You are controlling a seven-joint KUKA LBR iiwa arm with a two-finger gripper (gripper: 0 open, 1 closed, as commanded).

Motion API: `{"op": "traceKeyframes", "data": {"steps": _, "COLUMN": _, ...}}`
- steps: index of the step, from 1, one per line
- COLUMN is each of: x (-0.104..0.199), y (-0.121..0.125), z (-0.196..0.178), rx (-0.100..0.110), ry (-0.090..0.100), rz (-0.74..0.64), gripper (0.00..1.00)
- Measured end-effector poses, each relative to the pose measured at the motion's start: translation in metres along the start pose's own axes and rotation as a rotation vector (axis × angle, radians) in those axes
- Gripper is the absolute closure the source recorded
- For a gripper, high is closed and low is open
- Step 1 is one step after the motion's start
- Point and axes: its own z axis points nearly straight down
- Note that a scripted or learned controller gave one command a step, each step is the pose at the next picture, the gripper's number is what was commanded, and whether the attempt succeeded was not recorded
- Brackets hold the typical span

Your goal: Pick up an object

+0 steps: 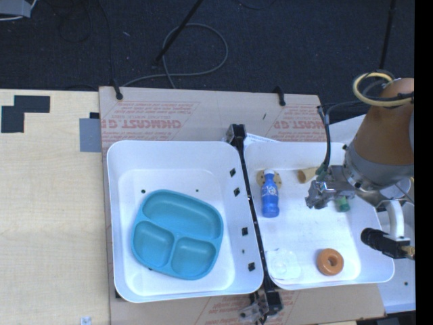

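Wooden bench (47, 215) (cardboard (176, 117) underneath), two white bins (122, 175), dark carpet (284, 39)

Tray (177, 233) in left bin (123, 181); bottle (270, 193), donut (330, 261) in right bin (372, 263).

Red lettering is printed on the brown cardboard sheet (203, 117) that lies under both bins; along the sheet's far edge it appears upside down and mirrored and seems to spell CHEMCAST, though the letters are too faint to be sure. Shorter red marks near the sheet's far right corner look like G.P, and more faded red print on its near edge cannot be read. The blue bottle (270, 194) in the right bin (369, 271) has a label too small to read
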Motion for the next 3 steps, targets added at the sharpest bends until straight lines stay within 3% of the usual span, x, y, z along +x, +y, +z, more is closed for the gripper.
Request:
{"op": "traceKeyframes", "data": {"steps": 1, "x": -0.001, "y": 0.0, "z": -0.015, "rx": 0.004, "ry": 0.001, "rz": -0.001, "gripper": 1.0}}
{"op": "traceKeyframes", "data": {"steps": 2, "x": 0.057, "y": 0.004, "z": -0.011, "rx": 0.006, "ry": 0.002, "rz": -0.004, "gripper": 1.0}}
{"op": "traceKeyframes", "data": {"steps": 3, "x": 0.1, "y": -0.009, "z": -0.007, "rx": 0.008, "ry": 0.002, "rz": -0.003, "gripper": 1.0}}
